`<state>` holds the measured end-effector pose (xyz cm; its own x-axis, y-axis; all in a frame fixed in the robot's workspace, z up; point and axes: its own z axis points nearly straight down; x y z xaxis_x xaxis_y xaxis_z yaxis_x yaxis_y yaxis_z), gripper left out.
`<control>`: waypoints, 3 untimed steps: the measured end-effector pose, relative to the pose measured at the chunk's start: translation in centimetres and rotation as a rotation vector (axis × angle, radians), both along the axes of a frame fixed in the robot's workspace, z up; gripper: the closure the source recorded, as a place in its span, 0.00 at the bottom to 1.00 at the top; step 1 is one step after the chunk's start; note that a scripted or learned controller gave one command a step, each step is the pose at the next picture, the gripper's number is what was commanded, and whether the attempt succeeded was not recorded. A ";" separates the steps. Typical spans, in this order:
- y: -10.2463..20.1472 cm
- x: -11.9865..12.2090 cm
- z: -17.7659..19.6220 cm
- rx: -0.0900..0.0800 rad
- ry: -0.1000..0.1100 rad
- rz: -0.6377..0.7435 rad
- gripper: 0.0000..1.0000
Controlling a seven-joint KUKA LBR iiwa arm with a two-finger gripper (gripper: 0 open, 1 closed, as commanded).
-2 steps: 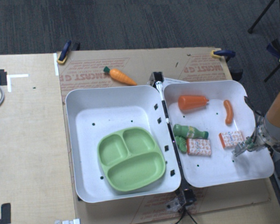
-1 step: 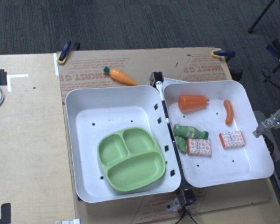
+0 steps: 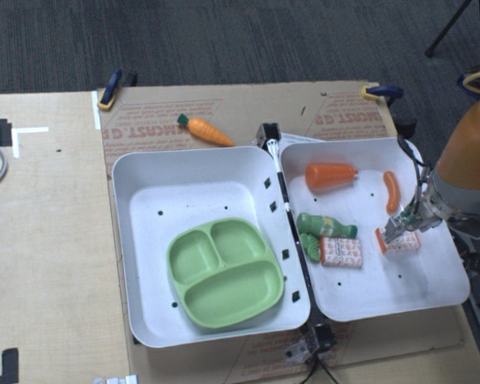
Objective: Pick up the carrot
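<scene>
The carrot point(image 3: 207, 131) lies on the brown cardboard point(image 3: 163, 123) on the counter point(image 3: 42, 264), just past the far edge of the left bin point(image 3: 139, 258). It is orange with a small green top, and the green end points to the left. It is not in a bin, and nothing is touching it.

The end effector point(image 3: 402, 236) is far away from the carrot. It is down low in the right bin point(image 3: 440, 284), near that bin's right side. Its tips are right by a small orange thing point(image 3: 382, 240) there. I cannot tell if it is open or closed, or if it has hold of anything.

A green plate point(image 3: 225, 271) with three parts sits in the left bin. In the right bin there is a fat orange toy point(image 3: 331, 176), a thin orange sausage point(image 3: 392, 191), a green bottle point(image 3: 326, 225) lying on its side, and a little red and white box point(image 3: 342, 252) just beside the bottle
</scene>
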<state>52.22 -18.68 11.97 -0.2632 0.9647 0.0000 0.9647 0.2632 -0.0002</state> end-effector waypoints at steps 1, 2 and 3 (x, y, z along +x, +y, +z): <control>-2.9 1.7 6.6 -0.002 -0.002 0.196 1.00; 4.9 -1.2 -2.7 0.000 -0.001 0.134 1.00; -1.8 -3.3 8.0 -0.002 -0.003 0.205 1.00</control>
<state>48.93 -20.48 19.95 -0.4544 0.8908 -0.0030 0.8908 0.4544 0.0021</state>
